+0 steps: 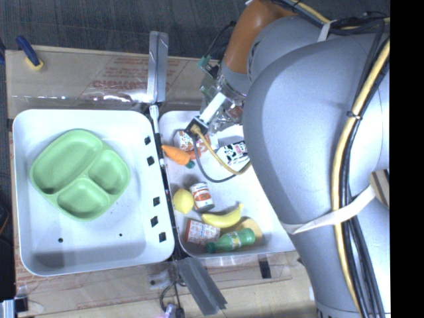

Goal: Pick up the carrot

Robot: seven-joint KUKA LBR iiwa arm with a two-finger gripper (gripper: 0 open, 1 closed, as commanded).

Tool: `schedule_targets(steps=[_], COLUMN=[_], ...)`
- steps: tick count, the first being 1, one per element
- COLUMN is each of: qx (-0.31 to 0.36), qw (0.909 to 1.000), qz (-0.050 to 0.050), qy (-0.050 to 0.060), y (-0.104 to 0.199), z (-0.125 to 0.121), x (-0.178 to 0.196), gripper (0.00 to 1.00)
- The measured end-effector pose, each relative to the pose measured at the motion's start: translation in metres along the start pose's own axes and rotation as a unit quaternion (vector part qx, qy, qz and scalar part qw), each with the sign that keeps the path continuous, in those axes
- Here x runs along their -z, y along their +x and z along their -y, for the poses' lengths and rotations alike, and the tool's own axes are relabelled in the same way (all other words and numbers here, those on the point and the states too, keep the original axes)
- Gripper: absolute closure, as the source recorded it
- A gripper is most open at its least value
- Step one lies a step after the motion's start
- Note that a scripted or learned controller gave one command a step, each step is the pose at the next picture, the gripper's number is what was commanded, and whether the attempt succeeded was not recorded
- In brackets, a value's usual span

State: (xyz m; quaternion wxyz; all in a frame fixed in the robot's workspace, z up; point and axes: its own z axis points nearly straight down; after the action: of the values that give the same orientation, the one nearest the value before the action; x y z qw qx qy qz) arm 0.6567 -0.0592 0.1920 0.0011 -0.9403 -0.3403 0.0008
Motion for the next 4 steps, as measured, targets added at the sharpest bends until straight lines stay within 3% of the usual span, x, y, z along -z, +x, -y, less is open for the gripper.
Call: schedule_targets(steps=[1, 2, 3, 4], qx=[-0.005, 0.111, 0.177, 0.386], qw=[1.0000, 0.9938, 0.9843, 0.9224], qz=[-0.001, 0.000, 0.000, 0.000], qy=[0.000, 0.000, -0.001, -0.003], y=[-0.026, -0.044, -0.078, -0.086], z=[-0.015, -0.038, -0.081, -0.103], x=[0.197, 0.250, 0.251, 0.251], gripper=[1.00, 1.00, 1.00, 1.00])
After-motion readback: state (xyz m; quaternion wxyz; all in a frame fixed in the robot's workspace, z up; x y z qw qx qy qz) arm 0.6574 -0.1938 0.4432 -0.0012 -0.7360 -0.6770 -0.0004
